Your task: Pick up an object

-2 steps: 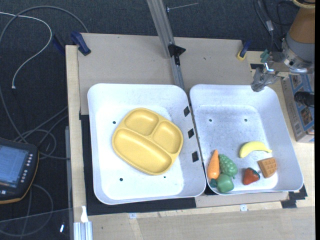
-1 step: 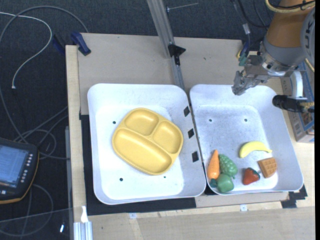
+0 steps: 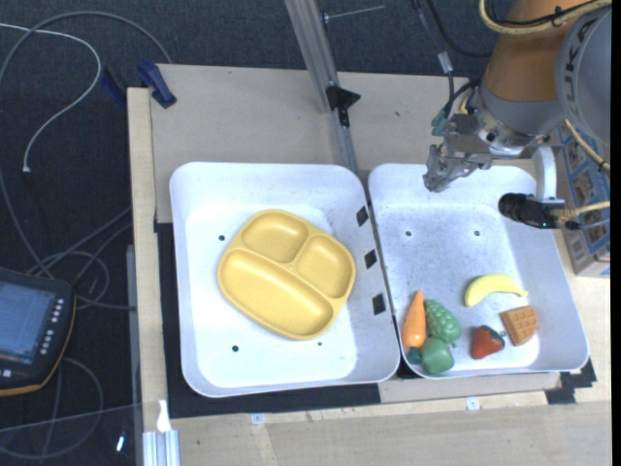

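a pale wooden bench (image 3: 252, 115) sat on dark carpet, bearing two white bins side by side. the left bin (image 3: 194, 260) held a yellow divided plate (image 3: 286, 273). the gripper (image 3: 441, 178) hung at about twelve o'clock over the right bin (image 3: 466, 231), above its far rim, with nothing seen between its fingers; how far they were parted could not be told, as they blurred together. toward five o'clock of that bin lay a banana (image 3: 493, 288), waffle (image 3: 519, 324), strawberry (image 3: 486, 342), carrot (image 3: 415, 320) and what looked like green vegetables (image 3: 440, 338). the arm's upper part was cut off.
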Robot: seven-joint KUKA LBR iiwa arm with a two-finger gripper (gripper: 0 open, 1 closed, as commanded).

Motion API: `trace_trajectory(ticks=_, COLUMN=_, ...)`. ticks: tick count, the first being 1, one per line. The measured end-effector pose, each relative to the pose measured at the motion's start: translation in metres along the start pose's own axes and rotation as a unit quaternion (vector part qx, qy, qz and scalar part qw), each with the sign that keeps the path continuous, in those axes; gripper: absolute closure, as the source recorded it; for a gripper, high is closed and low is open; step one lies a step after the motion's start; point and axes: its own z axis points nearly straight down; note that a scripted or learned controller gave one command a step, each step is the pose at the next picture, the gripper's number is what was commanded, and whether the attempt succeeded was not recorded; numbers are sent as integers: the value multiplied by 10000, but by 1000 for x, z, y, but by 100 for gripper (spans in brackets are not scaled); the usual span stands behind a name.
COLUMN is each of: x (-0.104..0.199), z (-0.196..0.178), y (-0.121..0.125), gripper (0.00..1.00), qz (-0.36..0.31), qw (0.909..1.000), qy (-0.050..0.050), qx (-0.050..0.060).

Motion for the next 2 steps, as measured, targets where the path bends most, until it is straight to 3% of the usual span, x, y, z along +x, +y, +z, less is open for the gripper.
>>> trace_trajectory(ticks=1, x=60, z=-10, y=0, gripper=100, qz=-9, qw=10000, qy=-1, qx=-23)
trace_trajectory(ticks=2, x=111, z=3, y=-6, gripper=100, qz=-4, qw=10000, qy=-2, qx=9)
